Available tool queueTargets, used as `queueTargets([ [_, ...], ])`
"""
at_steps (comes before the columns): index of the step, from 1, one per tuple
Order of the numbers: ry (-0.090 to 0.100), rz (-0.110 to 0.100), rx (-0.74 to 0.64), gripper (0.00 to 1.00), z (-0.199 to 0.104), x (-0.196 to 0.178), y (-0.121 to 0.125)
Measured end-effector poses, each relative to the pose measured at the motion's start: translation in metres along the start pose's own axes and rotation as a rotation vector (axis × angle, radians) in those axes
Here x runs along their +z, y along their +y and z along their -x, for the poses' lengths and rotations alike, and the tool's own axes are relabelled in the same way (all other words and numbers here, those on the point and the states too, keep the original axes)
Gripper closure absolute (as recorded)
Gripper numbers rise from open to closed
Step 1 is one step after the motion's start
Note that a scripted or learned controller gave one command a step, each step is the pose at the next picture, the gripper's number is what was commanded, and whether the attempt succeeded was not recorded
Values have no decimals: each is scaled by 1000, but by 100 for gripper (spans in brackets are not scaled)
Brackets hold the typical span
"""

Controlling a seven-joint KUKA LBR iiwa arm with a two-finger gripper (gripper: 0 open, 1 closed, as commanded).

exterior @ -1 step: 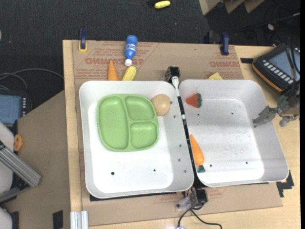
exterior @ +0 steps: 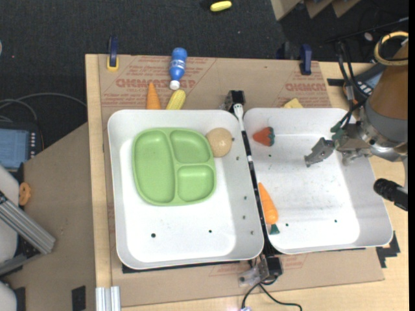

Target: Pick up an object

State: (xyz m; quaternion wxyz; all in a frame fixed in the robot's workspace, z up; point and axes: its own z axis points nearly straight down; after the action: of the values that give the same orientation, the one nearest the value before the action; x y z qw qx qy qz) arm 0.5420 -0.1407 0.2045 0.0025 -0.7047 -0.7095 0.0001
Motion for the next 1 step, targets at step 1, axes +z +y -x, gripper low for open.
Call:
queueTargets([
  [1, 0, -1, 2, 0, -45, 83, 34],
])
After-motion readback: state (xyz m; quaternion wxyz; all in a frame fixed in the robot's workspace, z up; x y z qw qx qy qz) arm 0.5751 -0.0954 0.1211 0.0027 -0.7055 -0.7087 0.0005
